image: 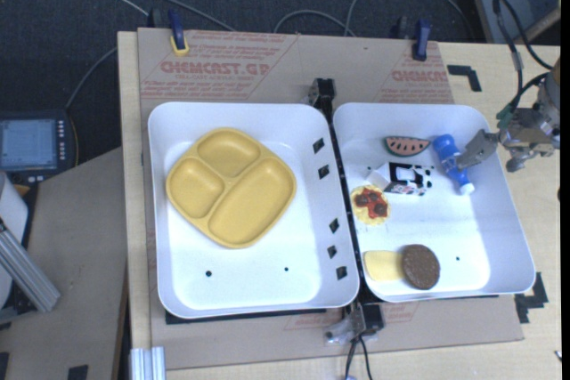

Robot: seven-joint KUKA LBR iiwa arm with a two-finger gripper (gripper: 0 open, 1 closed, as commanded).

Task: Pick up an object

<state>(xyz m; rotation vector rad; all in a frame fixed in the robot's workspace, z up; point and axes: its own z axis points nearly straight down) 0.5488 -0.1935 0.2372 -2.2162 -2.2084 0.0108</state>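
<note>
The right bin (499, 231) holds several small objects. A watermelon slice (407, 144) lies near its far side, with a blue bottle (451, 161) just right of it. A black-and-white item (408, 176) and a pizza-like piece (371, 203) lie nearer the middle. At the near side, a brown round cookie (420, 267) rests against a pale yellow block (381, 264). My gripper (497, 156) hangs over the bin's right rim, just right of the blue bottle. It is open, with nothing between its fingers, and its left finger (478, 149) points toward the bottle.
The left bin (178, 262) holds a yellow divided plate (232, 186). A black divider with clips (331, 191) runs between the two bins. Cables and clamps (178, 38) lie along the board's far edge.
</note>
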